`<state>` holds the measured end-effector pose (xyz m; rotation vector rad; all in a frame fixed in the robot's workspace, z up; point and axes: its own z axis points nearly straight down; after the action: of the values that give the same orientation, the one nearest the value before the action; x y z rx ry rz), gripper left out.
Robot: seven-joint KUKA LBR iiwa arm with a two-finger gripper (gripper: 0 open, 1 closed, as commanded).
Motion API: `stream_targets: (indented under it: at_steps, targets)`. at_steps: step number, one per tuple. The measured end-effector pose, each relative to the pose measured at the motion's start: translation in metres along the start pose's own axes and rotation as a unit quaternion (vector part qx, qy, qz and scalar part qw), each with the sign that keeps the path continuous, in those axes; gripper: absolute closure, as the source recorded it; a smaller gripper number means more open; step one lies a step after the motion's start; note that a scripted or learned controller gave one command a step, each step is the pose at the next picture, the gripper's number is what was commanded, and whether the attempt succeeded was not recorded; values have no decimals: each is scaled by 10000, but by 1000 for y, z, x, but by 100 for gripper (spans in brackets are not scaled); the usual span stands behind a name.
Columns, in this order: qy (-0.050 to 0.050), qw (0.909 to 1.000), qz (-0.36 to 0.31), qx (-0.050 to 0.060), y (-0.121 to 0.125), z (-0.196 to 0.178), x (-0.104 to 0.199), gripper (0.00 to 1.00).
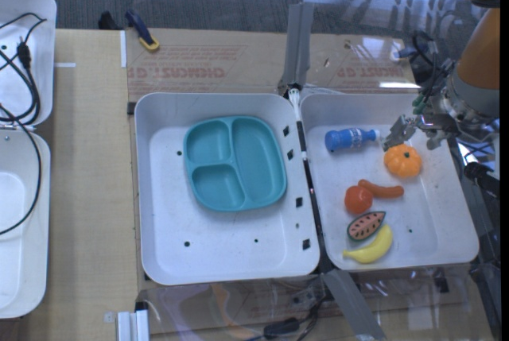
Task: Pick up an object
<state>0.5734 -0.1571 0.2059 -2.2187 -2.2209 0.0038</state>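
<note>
The gripper point(415, 131) hovers just above the orange pumpkin point(402, 161), its grip impossible to judge; the approach seems underway, and descending squarely over the pumpkin comes next.

Orange band point(485, 53) above grey wrist, black cables alongside, metal fingers point(400, 130) seemingly silver

Two white bins sit on a pale tan desk point(87, 172). The left bin point(159, 244) holds a teal divided plate point(235, 163). In the right bin point(445, 244) lie a blue bottle point(350, 139) with a white label, an orange pumpkin point(402, 162) with a green stem, a red tomato point(358, 199), an orange-red carrot point(383, 189), a yellow banana point(371, 247), and a watermelon slice point(365, 226), red with dark seeds and a green rind. The arm point(481, 65) shows an orange band.
</note>
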Motion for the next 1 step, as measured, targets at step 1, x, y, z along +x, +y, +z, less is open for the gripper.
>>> stream_targets:
  at_steps: [1]
  targets:
    - [-1,10000,18,1,17,58,-43,0]
